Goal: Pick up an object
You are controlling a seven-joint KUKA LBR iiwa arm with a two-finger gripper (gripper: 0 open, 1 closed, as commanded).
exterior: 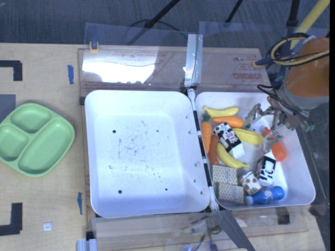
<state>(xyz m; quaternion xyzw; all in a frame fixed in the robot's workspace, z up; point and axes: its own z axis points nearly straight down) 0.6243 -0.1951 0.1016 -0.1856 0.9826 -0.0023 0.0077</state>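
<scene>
The right bin holds a pile of small things. Among them are three yellow bananas, an orange carrot and a black-and-white cow toy. An orange ball, a black-and-white block and a blue bottle lie there too. My gripper hangs over the bin's back right part, just above the pile, below the orange wrist band. Its fingers stand apart and open, with nothing between them. A small red-orange piece lies just under them.
The left bin sits beside the right one, with a metal divider between them. A green sectioned plate rests on the bench at far left. A patterned packet and a spotted cup fill the right bin's front.
</scene>
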